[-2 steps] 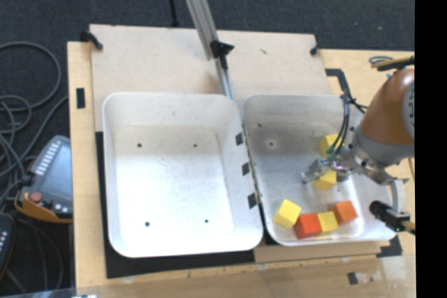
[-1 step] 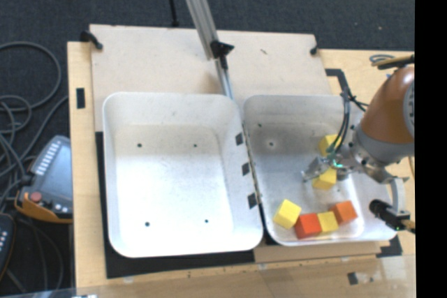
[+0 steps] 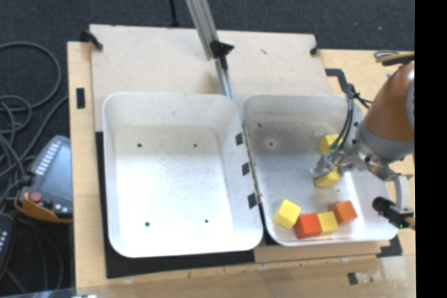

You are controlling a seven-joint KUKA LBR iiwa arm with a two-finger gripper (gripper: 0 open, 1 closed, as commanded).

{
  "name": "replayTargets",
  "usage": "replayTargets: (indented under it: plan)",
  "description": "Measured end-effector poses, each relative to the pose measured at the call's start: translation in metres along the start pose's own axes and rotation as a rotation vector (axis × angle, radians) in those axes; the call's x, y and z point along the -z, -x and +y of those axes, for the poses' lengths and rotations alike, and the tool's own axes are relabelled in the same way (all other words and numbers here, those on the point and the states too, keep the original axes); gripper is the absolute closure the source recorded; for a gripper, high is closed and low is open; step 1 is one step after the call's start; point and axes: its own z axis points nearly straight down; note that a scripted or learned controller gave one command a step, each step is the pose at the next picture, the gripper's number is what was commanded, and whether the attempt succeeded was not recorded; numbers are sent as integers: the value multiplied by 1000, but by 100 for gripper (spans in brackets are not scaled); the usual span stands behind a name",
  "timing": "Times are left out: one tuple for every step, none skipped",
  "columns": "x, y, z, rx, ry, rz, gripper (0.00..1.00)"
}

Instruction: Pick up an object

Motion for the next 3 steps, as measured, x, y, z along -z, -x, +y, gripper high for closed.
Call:
replayTargets:
  plan:
    - [45, -58, 65, 18, 2, 4, 100]
    - [87, -142, 72, 18, -2, 6, 100]
    - [84, -201, 45, 16, -8, 5, 100]
